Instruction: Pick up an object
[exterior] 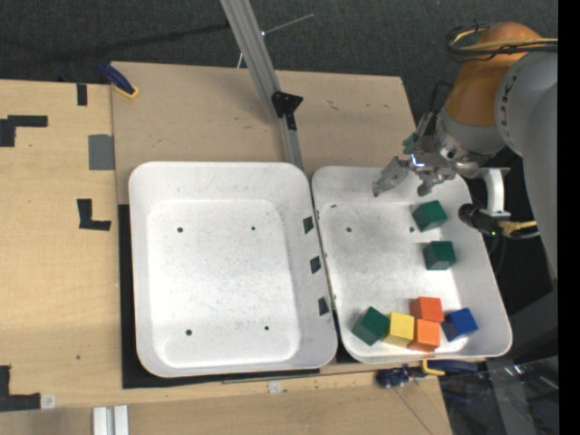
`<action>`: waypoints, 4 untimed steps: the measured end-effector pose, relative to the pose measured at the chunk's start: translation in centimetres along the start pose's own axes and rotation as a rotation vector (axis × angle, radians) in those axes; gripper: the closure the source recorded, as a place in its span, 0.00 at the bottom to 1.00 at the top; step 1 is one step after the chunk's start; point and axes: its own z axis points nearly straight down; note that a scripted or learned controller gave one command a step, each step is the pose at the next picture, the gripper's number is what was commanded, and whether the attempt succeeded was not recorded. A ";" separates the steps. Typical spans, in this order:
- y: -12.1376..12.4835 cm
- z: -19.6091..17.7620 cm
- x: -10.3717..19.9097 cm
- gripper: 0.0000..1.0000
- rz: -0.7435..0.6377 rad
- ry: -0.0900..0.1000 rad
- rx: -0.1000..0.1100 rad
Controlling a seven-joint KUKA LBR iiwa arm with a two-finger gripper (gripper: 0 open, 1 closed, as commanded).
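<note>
Tool (405, 178) spread wide, nothing in it, above right bin (362, 207) far end; green block (429, 215) ungrasped, pick not started.

even, bright overhead light, soft shadows (slightly grainy, no glare).

White bins (217, 175); green, yellow, orange, blue blocks (401, 325).
</note>
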 end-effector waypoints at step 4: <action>-1.4 -4.7 0.4 1.00 0.000 0.001 -0.008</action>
